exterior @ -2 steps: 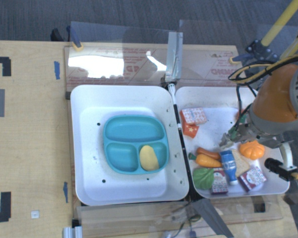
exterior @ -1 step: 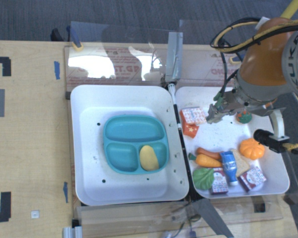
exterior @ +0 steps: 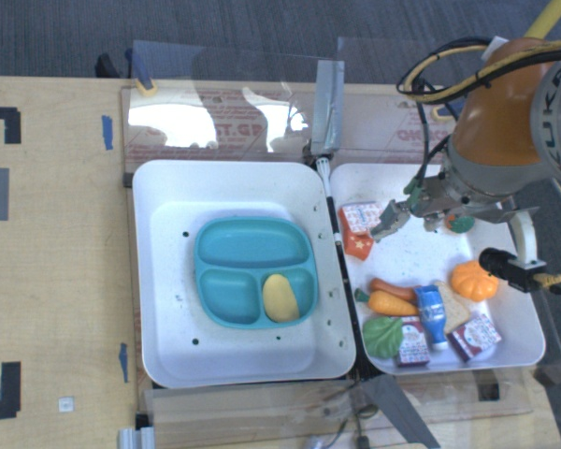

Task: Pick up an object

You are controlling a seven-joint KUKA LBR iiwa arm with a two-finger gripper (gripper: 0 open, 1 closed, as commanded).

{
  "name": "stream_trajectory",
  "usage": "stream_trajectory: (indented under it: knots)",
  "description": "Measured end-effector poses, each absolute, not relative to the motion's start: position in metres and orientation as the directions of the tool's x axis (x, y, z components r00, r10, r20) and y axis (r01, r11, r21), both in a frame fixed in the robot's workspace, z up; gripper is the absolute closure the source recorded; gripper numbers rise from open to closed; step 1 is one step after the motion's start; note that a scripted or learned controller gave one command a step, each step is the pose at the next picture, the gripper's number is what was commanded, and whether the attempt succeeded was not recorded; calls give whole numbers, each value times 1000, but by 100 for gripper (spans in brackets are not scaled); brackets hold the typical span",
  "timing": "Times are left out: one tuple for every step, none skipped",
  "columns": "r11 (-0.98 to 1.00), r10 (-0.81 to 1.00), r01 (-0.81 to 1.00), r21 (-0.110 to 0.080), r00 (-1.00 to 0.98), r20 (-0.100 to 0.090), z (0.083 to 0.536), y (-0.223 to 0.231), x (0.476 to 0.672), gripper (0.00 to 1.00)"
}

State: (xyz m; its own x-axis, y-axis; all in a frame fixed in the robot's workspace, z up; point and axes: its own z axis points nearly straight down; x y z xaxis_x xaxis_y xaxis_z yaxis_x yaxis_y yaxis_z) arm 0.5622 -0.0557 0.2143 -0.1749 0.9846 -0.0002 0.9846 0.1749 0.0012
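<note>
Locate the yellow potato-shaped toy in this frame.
The yellow toy lies in the teal tray's lower-right compartment, inside the left bin.

Robotics laboratory workcell: a pale plywood bench (exterior: 47,279) marked with black tape squares (exterior: 5,124), two shallow white plastic bins (exterior: 159,195), clear acrylic guard panels (exterior: 224,110), grey carpet floor (exterior: 262,7), and a cabled grey-and-orange industrial arm (exterior: 505,110).

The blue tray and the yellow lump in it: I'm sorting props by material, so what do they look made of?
Tray: probably moulded plastic, with an even colour, soft sheen and rounded dividers. Yellow lump: likely matte plastic or rubber toy food; too small to tell.
</note>
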Motion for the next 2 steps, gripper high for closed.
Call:
stream_trajectory:
  knots:
    - [104, 995, 995, -6, -104, 0, 115, -101, 614, 0]
    - [108, 994, 994, 7, -108, -3, 130, -101, 618, 100]
